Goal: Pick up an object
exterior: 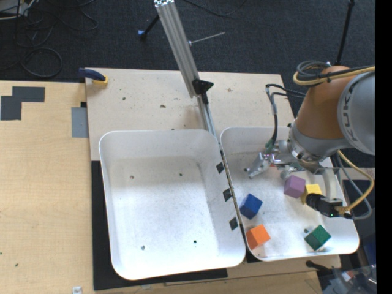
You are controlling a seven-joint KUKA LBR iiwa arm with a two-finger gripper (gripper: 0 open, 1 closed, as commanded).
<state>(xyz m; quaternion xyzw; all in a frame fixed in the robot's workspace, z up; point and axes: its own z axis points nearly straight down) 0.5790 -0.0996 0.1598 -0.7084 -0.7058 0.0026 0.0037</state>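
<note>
My way is crowded in the right bin [242, 141]: purple cube [294, 186] and yellow block [313, 189] at centre right, blue cube [250, 206] and orange cube [258, 235] by the divider, green cube [317, 237] lower right. Its upper left stays free, as does the left bin [116, 144].

Dark carpet floor [257, 23] strewn with cables [43, 60], apparently, behind a pale wooden bench [43, 182].

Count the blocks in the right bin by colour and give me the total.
Blue block: 1
Orange block: 1
Green block: 1
Purple block: 1
Yellow block: 1, partly hidden beside the purple one
Total: 5, all in the right bin
</note>
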